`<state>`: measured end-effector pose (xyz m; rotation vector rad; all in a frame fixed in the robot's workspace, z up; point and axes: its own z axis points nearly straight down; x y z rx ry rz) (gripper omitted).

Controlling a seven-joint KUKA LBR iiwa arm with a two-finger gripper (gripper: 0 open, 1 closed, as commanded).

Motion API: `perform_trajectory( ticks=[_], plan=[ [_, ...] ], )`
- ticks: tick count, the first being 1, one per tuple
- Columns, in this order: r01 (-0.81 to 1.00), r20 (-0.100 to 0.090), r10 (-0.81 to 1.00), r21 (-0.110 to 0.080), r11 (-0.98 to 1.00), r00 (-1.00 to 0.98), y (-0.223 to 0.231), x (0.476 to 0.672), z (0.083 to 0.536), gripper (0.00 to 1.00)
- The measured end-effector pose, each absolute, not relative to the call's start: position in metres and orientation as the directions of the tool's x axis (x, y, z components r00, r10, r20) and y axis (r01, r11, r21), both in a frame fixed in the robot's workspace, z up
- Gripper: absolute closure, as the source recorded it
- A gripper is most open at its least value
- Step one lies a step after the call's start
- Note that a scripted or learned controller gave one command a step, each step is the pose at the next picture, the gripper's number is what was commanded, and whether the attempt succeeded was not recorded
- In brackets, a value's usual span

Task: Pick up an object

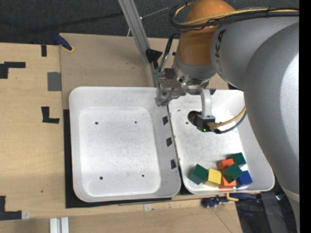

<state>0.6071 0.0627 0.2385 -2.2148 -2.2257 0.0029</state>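
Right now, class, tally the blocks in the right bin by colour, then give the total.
Green blocks: 3
Orange blocks: 2
Yellow block: 1
Blue block: 1
Total: 7, all clustered in the right bin's near corner.

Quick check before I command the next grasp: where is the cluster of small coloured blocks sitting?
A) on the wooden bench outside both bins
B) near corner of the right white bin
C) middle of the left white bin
B: the cluster of small coloured blocks, green, yellow, orange and blue, lies in the near corner of the right shallow white bin.
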Motion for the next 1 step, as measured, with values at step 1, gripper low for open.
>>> perform_trajectory(
  ticks=[1],
  plan=[
    [1.0,0.0,1.0,-0.001,0.005,-0.005,0.0998,0.6159,0.2384,1.0]
  ],
)
